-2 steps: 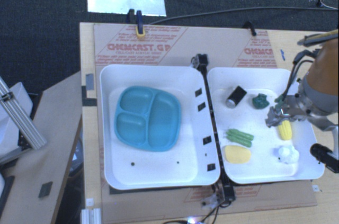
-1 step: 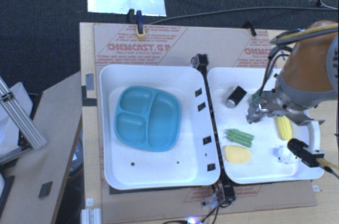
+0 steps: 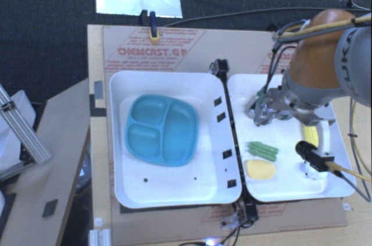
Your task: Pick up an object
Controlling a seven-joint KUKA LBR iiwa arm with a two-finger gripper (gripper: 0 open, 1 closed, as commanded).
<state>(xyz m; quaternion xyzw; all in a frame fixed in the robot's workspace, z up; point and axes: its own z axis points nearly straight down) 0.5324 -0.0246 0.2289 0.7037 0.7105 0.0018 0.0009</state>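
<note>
White bins: two, side by side on the bench. Left bin point(image 3: 133, 181) carries a blue divided plate point(image 3: 161, 129) near its centre. Right bin point(image 3: 286, 140) carries the small items.
Gripper: gripper point(image 3: 260, 113) is low over the right bin, towards its far-left corner and close to the wall shared with the left bin.
Jaw state: cannot tell. The metal at the tip is small and blurred from this angle, and nothing can be read as clamped in it.
Candidate objects: green pods point(image 3: 263, 150) lie just nearside of the gripper but apart from it. Flat yellow piece point(image 3: 260, 169) lies beside them, towards the bin's near edge.
Third item: yellow curved piece point(image 3: 311, 135) by the right wall, partly hidden by the wrist hardware — possibly a toy banana, not certain.
Step, as judged: positioning for a grasp; no object lifted yet.
Risk 1: closing at the present spot would take only bare floor, since the pods sit offset towards the near edge.
Risk 2: the pods and the flat piece are both low — a shallow descent could skate over them, a deep one could jam against the bin floor.
Risk 3: working this close to the shared wall may nudge the bin.
</note>
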